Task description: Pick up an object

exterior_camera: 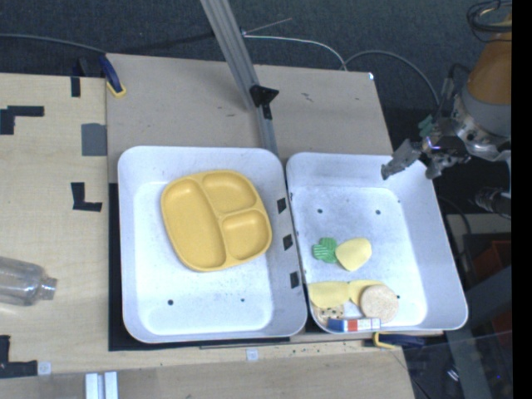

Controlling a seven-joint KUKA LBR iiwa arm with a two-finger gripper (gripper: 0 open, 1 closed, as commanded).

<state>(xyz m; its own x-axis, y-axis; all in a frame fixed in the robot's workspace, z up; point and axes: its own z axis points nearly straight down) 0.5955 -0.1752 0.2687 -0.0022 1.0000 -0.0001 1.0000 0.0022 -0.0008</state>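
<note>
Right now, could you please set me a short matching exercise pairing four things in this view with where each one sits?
Things:
1. yellow divided plate
2. small green piece
3. clear bottle
4. hand

Places:
A. on the bench, left of both bins
B. in the left bin
C. above the right bin's upper right rim
D. in the right bin, beside a yellow piece

Pairs: 1-B, 2-D, 3-A, 4-C

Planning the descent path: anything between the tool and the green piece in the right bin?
In the camera view, only bare white bin floor lies between the tool and the green piece.
</note>
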